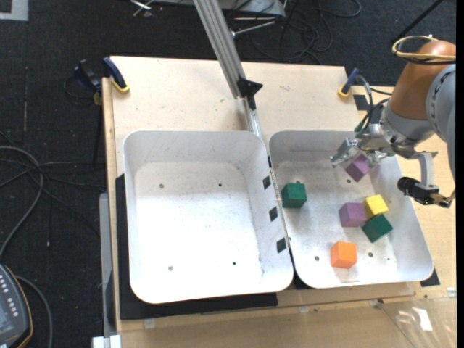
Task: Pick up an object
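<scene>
Camera view: the pincer [357, 156] holds a purple block [357, 169] between its fingers, above the right bin [406, 270] near its far-right corner. The grip looks shallow, on the block's top; a quick swing could shake it loose.

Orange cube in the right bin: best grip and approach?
Judging from the view, come straight down on the orange cube and close on its two opposite side faces. It sits flat and alone near the right bin's front edge, apart from the dark green cube, so both sides look free for fingers.
</scene>
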Robot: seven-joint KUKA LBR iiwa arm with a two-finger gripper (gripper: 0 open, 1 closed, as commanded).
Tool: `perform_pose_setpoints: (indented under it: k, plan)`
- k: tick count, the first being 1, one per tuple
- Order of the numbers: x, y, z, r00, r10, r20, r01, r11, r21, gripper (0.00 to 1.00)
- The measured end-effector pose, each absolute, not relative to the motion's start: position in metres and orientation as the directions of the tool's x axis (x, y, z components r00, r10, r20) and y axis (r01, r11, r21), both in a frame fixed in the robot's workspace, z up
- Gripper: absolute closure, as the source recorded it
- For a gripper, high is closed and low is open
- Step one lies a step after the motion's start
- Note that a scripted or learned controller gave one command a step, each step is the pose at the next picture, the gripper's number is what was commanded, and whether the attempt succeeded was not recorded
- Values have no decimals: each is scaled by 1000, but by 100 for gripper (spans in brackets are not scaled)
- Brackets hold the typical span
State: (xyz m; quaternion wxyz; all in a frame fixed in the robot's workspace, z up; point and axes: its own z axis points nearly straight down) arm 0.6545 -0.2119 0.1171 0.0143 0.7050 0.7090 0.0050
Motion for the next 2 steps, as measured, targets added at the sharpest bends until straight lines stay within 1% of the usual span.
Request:
perform_pose_setpoints:
  k: [1, 2]
  plan:
    - [654, -213, 116, -6, 1000, -13, 1000, 6, 28, 0]
    - [659, -216, 116, -2, 1000, -12, 1000, 2, 31, 0]
